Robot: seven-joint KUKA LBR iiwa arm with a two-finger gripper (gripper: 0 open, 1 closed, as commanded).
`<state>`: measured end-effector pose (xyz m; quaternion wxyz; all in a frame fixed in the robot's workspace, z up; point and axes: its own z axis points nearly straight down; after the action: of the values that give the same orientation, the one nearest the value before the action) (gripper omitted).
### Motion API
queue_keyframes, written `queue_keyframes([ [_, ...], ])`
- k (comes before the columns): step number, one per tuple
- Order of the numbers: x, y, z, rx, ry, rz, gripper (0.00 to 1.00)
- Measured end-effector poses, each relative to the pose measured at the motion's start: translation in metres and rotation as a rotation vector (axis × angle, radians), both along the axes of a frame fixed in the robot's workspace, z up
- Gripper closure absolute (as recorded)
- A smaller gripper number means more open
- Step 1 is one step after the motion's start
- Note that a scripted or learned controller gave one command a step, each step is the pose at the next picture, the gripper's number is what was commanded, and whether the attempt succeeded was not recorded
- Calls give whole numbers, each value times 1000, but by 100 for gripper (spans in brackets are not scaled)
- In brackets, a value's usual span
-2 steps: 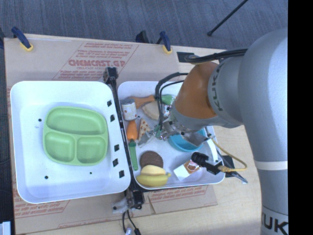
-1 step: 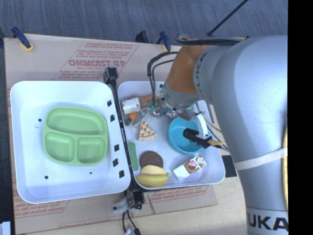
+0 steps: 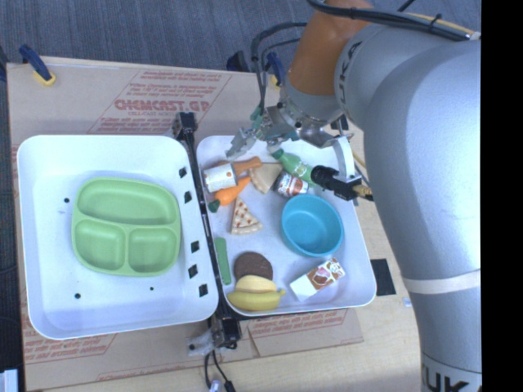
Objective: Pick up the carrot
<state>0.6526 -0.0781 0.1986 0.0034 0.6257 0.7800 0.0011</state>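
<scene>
I am positioning my gripper (image 3: 245,141), finger state indeterminable, above the carrot (image 3: 231,193) lying just below it, aligning to avoid the adjacent can (image 3: 218,175).

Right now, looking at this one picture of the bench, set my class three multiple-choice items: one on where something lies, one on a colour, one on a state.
1. Where does the carrot lie?
A. In the right bin, near its left wall
B. On the green tray
C. On the cardboard outside the bins

2. What colour is the bowl?
A. Red
B. Blue
C. Yellow

3. What does the green tray in the left bin hold?
A. A banana
B. The carrot
C. Nothing that can be seen

Answers: 1 A, the carrot sits by the right bin's left wall, next to the pizza slice. 2 B, the bowl is plainly blue. 3 C, all three compartments show bare green.
</scene>
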Motion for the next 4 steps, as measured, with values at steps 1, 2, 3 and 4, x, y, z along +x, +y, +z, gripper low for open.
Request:
queue_keyframes([
  [1,-22,-32,-77,5,-14,-256,0],
  [2,-67,-36,-103,5,9,-118,0],
  [3,-146,-27,-108,9,18,-45,0],
  [4,-145,-27,-99,10,22,-34,100],
])
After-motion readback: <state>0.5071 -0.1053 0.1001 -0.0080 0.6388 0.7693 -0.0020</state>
